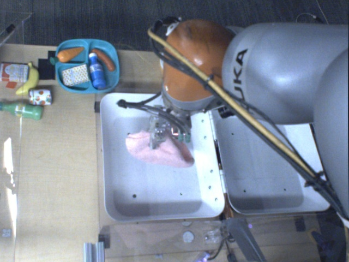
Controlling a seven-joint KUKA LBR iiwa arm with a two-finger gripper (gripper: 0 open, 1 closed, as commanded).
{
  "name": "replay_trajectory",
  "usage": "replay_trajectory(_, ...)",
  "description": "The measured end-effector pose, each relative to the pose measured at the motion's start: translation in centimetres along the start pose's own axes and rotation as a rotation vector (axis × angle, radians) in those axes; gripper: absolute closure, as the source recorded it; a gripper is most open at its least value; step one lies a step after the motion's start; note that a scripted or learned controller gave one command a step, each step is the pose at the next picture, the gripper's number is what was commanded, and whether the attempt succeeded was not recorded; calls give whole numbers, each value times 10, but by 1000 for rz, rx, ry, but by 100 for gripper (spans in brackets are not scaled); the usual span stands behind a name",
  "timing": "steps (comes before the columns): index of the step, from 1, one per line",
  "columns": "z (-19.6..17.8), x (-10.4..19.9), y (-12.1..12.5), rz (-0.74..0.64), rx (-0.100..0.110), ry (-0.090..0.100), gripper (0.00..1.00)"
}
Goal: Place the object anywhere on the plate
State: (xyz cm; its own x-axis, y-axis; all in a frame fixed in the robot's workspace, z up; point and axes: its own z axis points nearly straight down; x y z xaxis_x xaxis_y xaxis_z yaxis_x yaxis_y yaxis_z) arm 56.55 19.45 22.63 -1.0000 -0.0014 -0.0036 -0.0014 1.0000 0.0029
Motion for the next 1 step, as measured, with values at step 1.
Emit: replay_trajectory(1,0,0,0,0,0,-1,0)
